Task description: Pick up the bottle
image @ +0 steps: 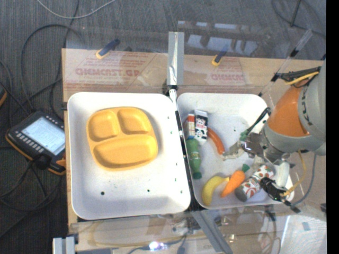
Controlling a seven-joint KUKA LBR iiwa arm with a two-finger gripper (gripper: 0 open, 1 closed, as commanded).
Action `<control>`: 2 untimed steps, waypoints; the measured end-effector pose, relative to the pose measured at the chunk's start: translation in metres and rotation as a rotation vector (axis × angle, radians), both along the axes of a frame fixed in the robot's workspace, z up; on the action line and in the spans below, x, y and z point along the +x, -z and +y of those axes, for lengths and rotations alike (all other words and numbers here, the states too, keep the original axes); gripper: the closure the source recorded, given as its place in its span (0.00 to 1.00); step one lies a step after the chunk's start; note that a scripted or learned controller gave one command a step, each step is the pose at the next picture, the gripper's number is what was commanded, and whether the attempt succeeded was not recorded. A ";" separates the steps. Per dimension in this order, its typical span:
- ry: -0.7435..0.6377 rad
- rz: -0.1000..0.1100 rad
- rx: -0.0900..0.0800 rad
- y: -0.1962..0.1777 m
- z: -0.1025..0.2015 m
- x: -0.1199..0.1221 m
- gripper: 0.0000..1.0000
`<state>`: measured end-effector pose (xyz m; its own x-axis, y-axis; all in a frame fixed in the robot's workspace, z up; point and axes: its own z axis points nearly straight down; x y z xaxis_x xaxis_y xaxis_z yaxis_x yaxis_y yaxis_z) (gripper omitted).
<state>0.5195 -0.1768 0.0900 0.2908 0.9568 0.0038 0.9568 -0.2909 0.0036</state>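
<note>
One slim green bottle (194, 159) along the right bin's (233, 102) left wall; end effector (235, 151) grip probably open, hard to tell.

I see my arm (296, 115) reaching in from the right, its orange band turned toward the camera, the wrist bent down and leftward. The gripper (237, 151) hangs low, its dark fingers pointing left.

Bright even light, sharp, faint glare
</note>
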 end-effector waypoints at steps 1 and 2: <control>0.122 0.010 -0.002 -0.021 0.078 0.006 0.00; 0.020 -0.013 -0.009 -0.001 0.080 -0.031 0.00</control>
<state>0.4886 -0.0972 0.0905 0.3103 0.9506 -0.0007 0.9505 -0.3103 0.0184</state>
